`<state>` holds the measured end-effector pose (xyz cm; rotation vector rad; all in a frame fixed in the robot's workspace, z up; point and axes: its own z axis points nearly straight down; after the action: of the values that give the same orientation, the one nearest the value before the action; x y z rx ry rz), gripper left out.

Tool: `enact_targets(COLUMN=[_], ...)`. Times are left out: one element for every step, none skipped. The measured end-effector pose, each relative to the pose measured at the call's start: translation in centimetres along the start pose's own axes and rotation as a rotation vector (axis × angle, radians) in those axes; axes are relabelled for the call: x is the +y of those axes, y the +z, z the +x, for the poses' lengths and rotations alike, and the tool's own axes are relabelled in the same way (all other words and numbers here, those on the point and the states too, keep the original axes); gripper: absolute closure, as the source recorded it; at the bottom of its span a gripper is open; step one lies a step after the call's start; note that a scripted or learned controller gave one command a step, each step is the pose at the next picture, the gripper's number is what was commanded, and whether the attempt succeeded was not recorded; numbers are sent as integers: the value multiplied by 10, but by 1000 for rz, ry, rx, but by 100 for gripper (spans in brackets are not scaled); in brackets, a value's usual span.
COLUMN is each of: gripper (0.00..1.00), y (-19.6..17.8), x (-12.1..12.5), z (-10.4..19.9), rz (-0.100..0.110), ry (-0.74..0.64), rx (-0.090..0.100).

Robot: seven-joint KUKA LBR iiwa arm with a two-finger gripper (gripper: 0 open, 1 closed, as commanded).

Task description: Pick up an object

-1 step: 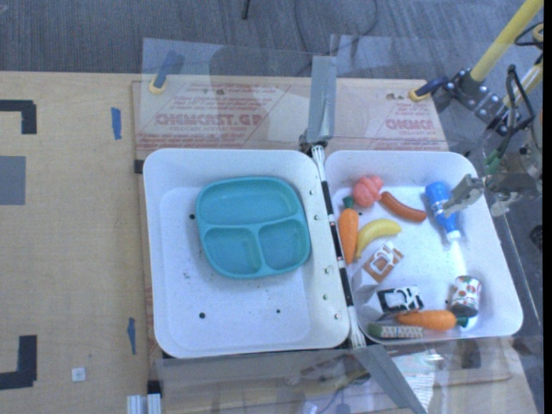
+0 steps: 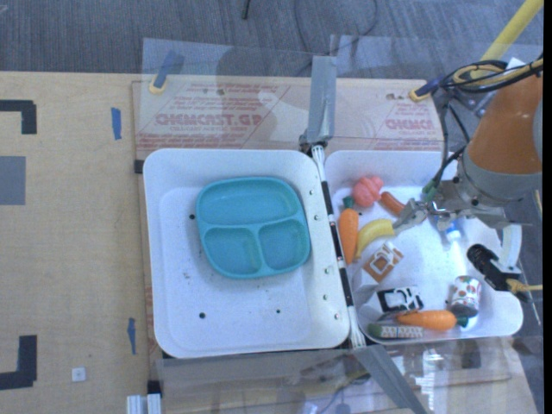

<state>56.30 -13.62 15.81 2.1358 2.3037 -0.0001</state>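
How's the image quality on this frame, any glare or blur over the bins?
Camera view: even, soft lighting with faint shadows; pale reflections streak the clear plastic sheet behind the bins and the clear panel at the near edge; the teal three-compartment plastic plate is sharp; the small toys in the right-hand white bin are soft and hard to read; the claw looks slightly blurred.

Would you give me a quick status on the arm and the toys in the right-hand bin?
Gripper over right bin, nothing seen between its fingers. Banana closest, beside carrot. Teal tray alone in left bin.
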Motion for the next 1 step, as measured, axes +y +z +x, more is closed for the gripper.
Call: enact_targets(gripper=[0], y=[70], x=[62], z=[2], rz=[-8], ry=[27], rx=[-3])
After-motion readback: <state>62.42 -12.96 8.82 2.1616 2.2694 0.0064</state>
